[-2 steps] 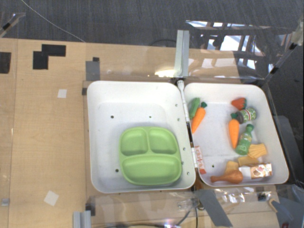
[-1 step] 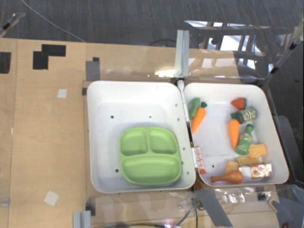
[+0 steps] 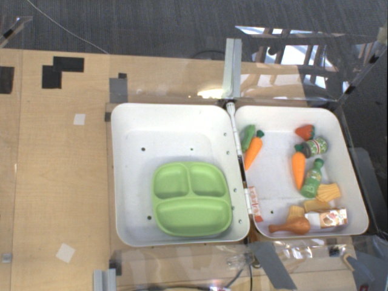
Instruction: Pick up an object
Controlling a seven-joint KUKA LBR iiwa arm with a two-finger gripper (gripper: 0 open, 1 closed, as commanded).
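Wood bench (image 3: 54, 180) w/ two bins; small can (image 3: 316, 145) label unreadable, gripper state unknown.

In the right bin (image 3: 276, 156), toy foods lie scattered: a carrot (image 3: 253, 151) slanted beside the bin's left wall, another carrot (image 3: 299, 169) by a green bottle (image 3: 312, 179), a strawberry (image 3: 305, 131) near the far wall, a drumstick (image 3: 291, 226) by the near wall.

Arm and hand, pose and grip state, cannot be told
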